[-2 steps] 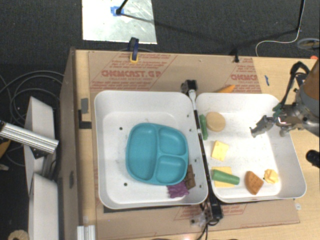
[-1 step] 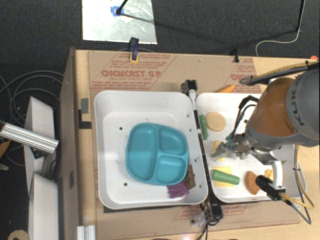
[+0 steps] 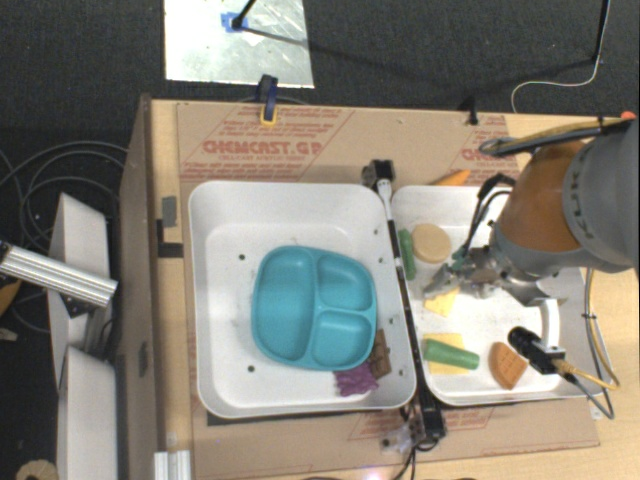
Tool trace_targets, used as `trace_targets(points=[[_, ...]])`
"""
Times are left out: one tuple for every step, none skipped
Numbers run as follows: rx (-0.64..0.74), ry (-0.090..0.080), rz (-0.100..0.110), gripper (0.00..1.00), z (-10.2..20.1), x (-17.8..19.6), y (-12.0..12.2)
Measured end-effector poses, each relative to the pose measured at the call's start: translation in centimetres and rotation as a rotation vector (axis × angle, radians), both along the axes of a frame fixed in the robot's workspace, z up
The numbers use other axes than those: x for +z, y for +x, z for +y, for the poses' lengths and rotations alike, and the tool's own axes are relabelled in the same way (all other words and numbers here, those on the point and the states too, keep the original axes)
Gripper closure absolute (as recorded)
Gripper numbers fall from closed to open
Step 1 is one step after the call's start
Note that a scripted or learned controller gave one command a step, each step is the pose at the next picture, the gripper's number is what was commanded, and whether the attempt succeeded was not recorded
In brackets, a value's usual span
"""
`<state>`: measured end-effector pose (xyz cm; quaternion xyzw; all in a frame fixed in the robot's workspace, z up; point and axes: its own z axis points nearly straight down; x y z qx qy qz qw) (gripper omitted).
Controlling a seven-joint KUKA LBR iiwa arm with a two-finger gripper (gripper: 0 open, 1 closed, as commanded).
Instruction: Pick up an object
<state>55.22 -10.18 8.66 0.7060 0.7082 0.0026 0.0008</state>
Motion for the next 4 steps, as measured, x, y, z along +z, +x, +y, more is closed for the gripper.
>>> trace_targets(points=[[0.004, -0.004, -0.005, 0.0, 0.0, 0.0, 7.2], [-0.002, -0.003, 0.005, 0.0, -0.2, -0.2, 5.0], [-0.002, -0.002, 0.006, 0.0, 0.3, 1.0, 2.2], [-0.001, -0.002, 0.002, 1.0, 0.3, 2.1, 2.5]])
